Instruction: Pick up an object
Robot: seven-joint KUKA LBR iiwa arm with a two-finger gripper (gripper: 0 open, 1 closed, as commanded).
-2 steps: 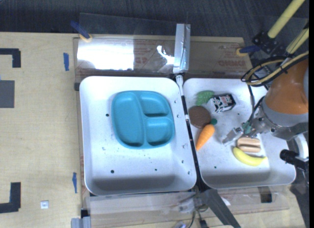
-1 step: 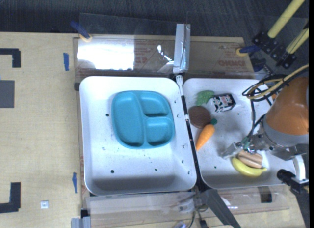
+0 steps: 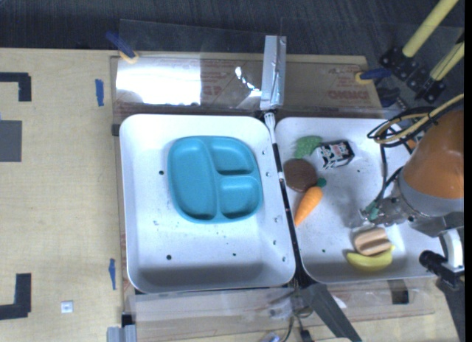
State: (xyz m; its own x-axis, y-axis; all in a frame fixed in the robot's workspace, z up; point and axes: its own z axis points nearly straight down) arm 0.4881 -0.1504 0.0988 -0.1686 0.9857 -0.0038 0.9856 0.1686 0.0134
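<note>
Carrot, brown disc, green toy and small carton crowd the right bin; tool, state unclear, sits above hot dog and banana.

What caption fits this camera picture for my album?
Grey robot arm over right white bin of toy food; blue divided plate left.

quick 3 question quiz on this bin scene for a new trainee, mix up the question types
1. True or false: the blue tray lies in the right bin.
2. What touches the hot dog on its near side? A) banana B) carrot C) tray
3. Fill in: the carrot lies just below the brown ____.

Key: 1 false, it lies in the left bin. 2 A, the banana. 3 round piece.
</note>
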